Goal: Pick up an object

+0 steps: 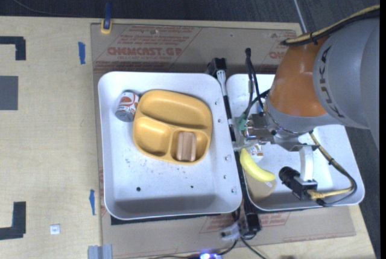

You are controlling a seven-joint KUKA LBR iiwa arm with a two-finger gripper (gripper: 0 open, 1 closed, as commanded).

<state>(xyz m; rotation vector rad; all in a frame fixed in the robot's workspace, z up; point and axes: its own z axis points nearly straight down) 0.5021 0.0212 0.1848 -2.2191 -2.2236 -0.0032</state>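
Bulky grey arm [338, 70], curved banana [256, 168], glossy yellow tray [172, 125]

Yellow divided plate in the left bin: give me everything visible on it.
The yellow divided plate looks like smooth moulded plastic, rounded, with three compartments: one large along the top, two smaller below. It lies flat, right side up, slightly rotated, in the upper half of the left bin. A tan block sits in its lower right compartment. A small crushed can rests against its upper left rim.
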